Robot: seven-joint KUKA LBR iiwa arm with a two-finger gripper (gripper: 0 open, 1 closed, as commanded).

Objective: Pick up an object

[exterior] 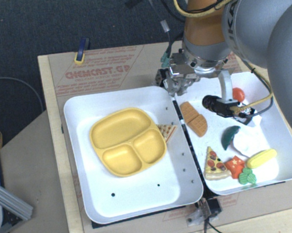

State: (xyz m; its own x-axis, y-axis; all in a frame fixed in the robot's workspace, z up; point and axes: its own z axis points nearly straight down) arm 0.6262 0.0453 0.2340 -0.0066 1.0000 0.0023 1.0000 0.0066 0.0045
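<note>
The gripper [176, 82] hangs over the far end of the divide between the two bins; whether it is spread or closed I cannot tell. Just near and right of it, a brown bread slice [194, 118] lies in the right bin [281, 122]. A yellow divided plate [127, 141] sits in the left bin [86, 148].

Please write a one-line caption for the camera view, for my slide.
KUKA arm's gripper above the seam between two white bins: yellow divided plate in left bin, toy foods including pizza slice in right bin.

grey arm [267, 23], orange band [212, 8], seemingly yellow-black cables [211, 7]
</note>
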